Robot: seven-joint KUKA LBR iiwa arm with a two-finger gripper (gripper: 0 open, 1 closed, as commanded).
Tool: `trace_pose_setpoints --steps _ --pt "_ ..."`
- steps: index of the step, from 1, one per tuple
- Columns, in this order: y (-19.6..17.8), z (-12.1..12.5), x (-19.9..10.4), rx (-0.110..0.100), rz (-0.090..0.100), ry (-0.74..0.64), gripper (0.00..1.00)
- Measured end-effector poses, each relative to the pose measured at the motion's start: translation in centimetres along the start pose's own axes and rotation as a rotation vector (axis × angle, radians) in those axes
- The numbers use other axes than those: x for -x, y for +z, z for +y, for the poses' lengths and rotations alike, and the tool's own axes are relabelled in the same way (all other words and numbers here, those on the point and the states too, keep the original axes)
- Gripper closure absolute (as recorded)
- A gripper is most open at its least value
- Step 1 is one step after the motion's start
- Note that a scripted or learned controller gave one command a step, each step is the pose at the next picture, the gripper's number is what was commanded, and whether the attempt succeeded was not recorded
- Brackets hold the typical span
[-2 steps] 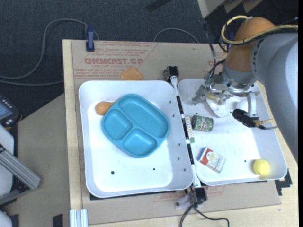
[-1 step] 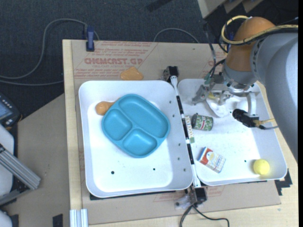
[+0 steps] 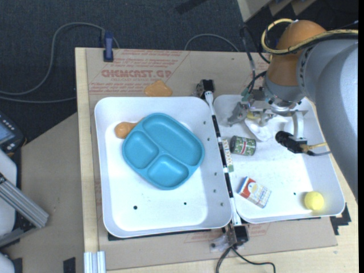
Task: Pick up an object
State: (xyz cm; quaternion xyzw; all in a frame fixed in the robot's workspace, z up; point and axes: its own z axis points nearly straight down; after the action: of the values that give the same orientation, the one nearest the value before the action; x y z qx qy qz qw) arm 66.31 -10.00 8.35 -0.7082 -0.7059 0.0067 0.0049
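While the grey arm's gripper [image 3: 263,118] is lowered into the far end of the right shallow white bin [image 3: 327,206] over a crumpled white object [image 3: 260,131], its opening cannot be told; a small green can [image 3: 244,145] is seen just beside.

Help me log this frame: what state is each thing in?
blue divided plate: flat in left bin, compartments bare
orange object: beside the plate's edge
green can: lying on its side
small carton: lying flat
yellow ball: resting in right bin's corner
gripper: low over right bin
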Motion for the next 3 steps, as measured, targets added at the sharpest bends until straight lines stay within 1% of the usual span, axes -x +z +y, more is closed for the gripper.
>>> trace_pose_setpoints --steps 1,2,3 --pt "-0.01 0.01 0.15 0.0 0.002 0.0 0.0" --pt "0.0 0.0 -0.37 0.0 0.0 0.0 0.0" --pt "0.0 0.01 -0.14 0.0 0.004 0.0 0.0"
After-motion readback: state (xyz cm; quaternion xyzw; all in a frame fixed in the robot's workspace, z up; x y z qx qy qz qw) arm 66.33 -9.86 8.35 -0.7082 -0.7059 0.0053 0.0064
